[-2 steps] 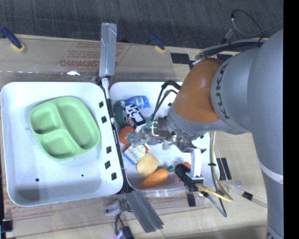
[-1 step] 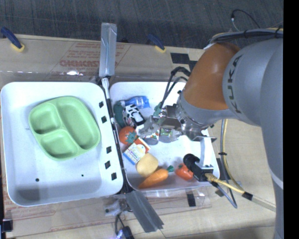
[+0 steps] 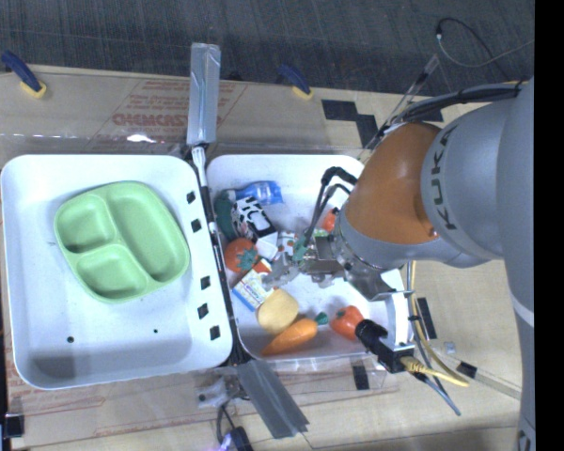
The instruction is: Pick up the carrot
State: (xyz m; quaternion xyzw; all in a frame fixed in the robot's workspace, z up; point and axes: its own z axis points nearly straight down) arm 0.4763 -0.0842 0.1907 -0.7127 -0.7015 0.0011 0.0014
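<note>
Just below the yellow lemon (image 3: 276, 309) lies the carrot (image 3: 292, 335); above the lemon hangs the gripper (image 3: 289, 256), jaws' state unclear.

Even bright overhead light, mild glare on white bin (image 3: 38, 242) walls, soft shadows, slightly grainy focus

Glossy white plastic bins (image 3: 38, 346), smooth matt green tray (image 3: 122, 238)
</note>
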